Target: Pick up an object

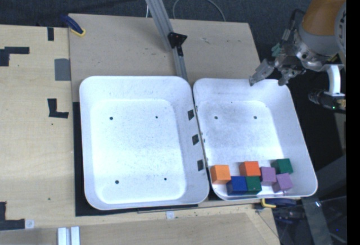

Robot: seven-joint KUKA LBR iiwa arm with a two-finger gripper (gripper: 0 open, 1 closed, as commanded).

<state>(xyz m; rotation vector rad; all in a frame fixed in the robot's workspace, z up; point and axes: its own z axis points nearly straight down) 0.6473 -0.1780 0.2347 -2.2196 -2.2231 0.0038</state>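
Note:
Several small blocks lie along the near edge of the right bin [281,109]: two orange blocks [220,173] [250,168], a blue block [238,184], two green blocks [253,184] [282,166], and two purple blocks [268,174] [284,182]. My gripper [270,73] hangs over the far right corner of that bin, well away from the blocks. Its fingers [259,76] are spread apart and hold nothing.
The left bin [90,92] sits beside the right one, the two touching along the middle. A slanted metal pole [157,5] with a black clamp [178,40] crosses the bench behind the bins. The arm's orange band [323,13] is at the top right.

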